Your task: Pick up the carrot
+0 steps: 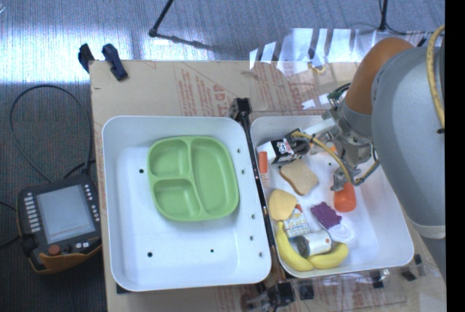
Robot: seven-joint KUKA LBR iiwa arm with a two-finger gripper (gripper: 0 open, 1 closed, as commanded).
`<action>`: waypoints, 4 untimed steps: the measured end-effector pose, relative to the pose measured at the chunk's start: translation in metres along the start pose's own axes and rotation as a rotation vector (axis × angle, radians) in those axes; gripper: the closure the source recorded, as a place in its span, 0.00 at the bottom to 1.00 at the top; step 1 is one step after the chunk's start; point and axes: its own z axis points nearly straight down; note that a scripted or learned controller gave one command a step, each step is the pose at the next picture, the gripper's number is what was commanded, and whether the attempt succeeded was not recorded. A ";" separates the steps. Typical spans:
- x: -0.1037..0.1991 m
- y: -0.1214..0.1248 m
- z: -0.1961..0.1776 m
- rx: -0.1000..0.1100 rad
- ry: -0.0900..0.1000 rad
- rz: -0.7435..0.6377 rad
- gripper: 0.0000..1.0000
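Gripper [344, 178] sits low in the right bin [396, 220], directly over the carrot [345, 198], whose orange end pokes out just beneath it; the wrist and cables cover the fingers, so I cannot tell whether they grip the carrot or merely touch it. Arm [407, 129] bulks in from the right, hiding the bin's upper right corner and cut off by the frame edge. Left bin [123, 230] holds a green divided plate [194, 177], lying flat. Crowded into the right bin: a banana [309, 258] curved along the near wall, a small can [314, 243] resting against it, a bread slice [300, 177] left of the carrot, a pale yellow rounded piece [282, 203] near the dividing wall, a purple item [326, 215] just below the carrot, and a dark printed packet [283, 148] at the far side, label unreadable. Teach pendant [59, 217] lies on the floor at left.
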 end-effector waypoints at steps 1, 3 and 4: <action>-0.001 0.000 -0.009 0.005 -0.003 -0.002 1.00; -0.001 0.000 -0.018 0.009 -0.006 -0.004 1.00; -0.001 -0.001 -0.018 0.009 -0.007 -0.005 0.00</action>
